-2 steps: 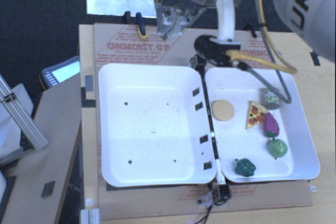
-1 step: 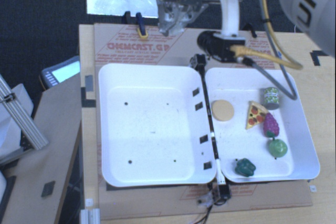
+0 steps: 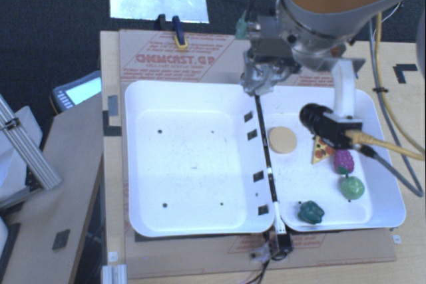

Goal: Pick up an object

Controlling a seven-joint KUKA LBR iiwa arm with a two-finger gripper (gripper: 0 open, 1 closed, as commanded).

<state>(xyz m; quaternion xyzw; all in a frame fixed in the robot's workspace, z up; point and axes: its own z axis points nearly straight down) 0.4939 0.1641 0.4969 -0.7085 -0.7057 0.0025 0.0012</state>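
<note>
The right bin (image 3: 379,143) holds several small objects. A flat tan disc (image 3: 283,140) lies near the divider. To its right are an orange-and-red pizza-slice toy (image 3: 322,151), a purple grape cluster (image 3: 343,160) and a green ball (image 3: 352,187). A dark green lump (image 3: 311,211) sits near the front wall. My gripper (image 3: 261,81) hangs over the back rim where the two bins meet, above and behind the disc. I see nothing held in it.
The left bin (image 3: 193,156) lies beside the right one, split from it by a black-marked divider (image 3: 265,156). A black cylinder with a yellow cable (image 3: 326,123) juts over the right bin from the arm. A cardboard sheet (image 3: 173,56) underlies both bins.
</note>
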